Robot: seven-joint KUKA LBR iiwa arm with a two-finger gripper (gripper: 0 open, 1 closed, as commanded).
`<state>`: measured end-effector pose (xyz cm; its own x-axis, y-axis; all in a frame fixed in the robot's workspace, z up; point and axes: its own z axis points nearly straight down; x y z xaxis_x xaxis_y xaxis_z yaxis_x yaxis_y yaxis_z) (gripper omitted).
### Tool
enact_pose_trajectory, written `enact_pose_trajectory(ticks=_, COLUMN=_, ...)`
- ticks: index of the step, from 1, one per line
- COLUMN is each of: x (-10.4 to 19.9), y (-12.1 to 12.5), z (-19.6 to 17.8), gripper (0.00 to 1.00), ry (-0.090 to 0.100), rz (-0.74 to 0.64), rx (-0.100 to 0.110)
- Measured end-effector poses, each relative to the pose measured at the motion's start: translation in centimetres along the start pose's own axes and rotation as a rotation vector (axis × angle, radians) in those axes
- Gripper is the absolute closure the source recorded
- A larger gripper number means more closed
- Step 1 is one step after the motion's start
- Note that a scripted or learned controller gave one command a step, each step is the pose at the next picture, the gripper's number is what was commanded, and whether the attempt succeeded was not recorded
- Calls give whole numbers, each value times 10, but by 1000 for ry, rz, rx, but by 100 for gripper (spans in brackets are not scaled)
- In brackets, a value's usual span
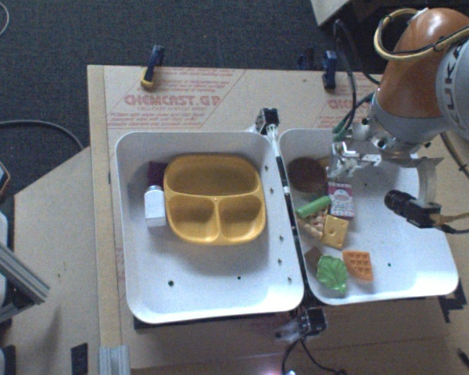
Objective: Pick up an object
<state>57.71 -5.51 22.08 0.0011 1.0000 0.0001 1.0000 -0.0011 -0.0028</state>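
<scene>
The right white bin (422, 264) has open floor across its right and lower-right part, toward the frame's lower right. Its left side is crowded: a dark brown round disc (306, 174), a small pink printed box (341, 200), a green bean-shaped toy (313, 206), a yellow holed cheese wedge (335, 230), an orange waffle square (358, 265) and a green leafy lump (332, 273) lie close together along the divider.

In the left white bin (141, 287), a yellow three-compartment plastic tray (214, 198) fills the centre, with a small white bottle (155, 207) just beside it; the lower strip is bare.
</scene>
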Motion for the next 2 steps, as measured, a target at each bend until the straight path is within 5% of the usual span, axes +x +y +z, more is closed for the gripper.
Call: enact_pose_trajectory(ticks=2, x=13, y=6, z=5, gripper=100, ry=1, rz=-1, rx=2)
